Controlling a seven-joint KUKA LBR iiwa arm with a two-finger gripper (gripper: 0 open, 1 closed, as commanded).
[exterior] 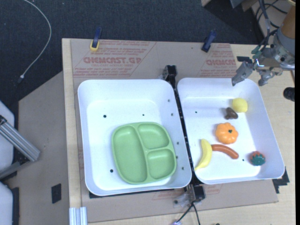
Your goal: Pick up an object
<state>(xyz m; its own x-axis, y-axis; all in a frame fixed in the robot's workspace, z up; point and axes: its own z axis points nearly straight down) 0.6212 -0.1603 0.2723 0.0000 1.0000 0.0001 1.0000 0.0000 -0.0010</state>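
Observation:
The right bin (206, 170) holds several small toy foods: a yellow lemon (240, 105), a brown lump (230, 112), an orange pumpkin (227, 132), a yellow banana (205, 153), a reddish sausage (225, 151) and a red-and-green piece (257, 159). My gripper (253, 74) hangs above the bin's far right corner, beyond the lemon, with its two grey fingers spread and nothing between them.
The left bin (93, 102) holds a green divided plate (143, 152). Blue and yellow clamps (95, 40) pin the cardboard at the bench's far edge. A black bracket (169, 72) sits between the bins at the back.

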